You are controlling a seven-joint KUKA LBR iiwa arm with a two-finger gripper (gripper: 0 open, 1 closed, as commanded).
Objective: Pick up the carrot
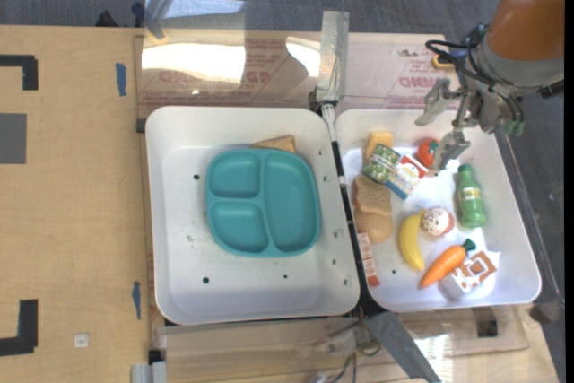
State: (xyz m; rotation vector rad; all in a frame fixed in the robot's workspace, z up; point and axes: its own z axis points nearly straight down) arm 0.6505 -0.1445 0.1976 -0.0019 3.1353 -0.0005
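From above, the carrot (444,265) lies slantwise near the front of the right bin (525,278), its green top pointing up and right, touching a small carton (468,274) at its right and just beside a banana (411,241) at its left. Behind it sit a round speckled ball (436,221) and a green bottle (468,195). The gripper (457,132) hangs over the bin's back part, near a red item (427,152), well apart from the carrot; its fingers are spread, with nothing between them. A slice of bread (374,206) lies by the bin's left wall. In the left bin (170,220) rests a teal tray (263,200)
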